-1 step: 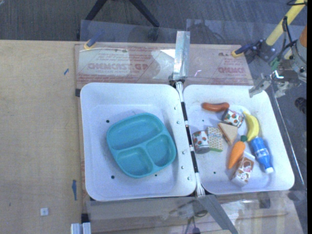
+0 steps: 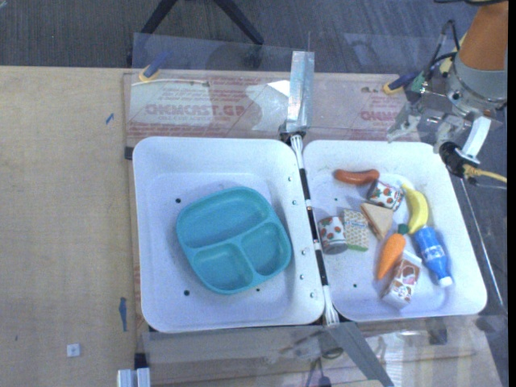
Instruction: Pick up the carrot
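Carrot [image 2: 391, 253] sits wedged between sandwich wedge [image 2: 376, 216], banana [image 2: 417, 207], blue bottle [image 2: 433, 254] and carton [image 2: 403, 280], so the gripper [image 2: 439, 131], its claw state impossible to tell, risks snagging a neighbour.

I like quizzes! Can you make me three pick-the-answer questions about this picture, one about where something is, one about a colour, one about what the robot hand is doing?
1. Where is the carrot?
A. right bin
B. left bin
C. on the floor

2. What colour is the divided plate?
A. red
B. teal
C. yellow

3. Is the gripper holding the carrot?
A. yes
B. no, it is above the bin's far corner

Answers: 1 A, it lies among the toys in the right bin. 2 B, it looks blue-green. 3 B, the carrot lies apart from it.
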You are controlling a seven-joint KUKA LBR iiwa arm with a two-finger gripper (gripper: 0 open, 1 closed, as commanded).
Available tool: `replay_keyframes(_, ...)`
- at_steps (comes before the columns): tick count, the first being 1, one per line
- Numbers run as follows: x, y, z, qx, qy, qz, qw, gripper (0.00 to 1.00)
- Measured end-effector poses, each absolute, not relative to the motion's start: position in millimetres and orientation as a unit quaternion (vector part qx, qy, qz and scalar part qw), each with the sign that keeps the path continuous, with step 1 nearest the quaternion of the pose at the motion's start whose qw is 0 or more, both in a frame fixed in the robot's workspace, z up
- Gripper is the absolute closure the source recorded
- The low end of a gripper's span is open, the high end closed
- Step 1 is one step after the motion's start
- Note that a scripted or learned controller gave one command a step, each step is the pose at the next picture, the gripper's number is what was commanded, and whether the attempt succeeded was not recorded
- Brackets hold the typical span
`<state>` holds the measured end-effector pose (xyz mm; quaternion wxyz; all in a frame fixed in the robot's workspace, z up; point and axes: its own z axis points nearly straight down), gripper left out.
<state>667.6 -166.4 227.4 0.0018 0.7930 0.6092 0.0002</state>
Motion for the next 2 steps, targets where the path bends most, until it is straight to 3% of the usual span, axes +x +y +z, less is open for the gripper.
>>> replay_keyframes(1, 666.1, -132, 95, 0.873, 0.488, -0.0029, -0.002, 0.0)
replay_keyframes(2, 660.2, -122, 88, 0.754, 0.657, 0.0012, 0.001, 0.0)
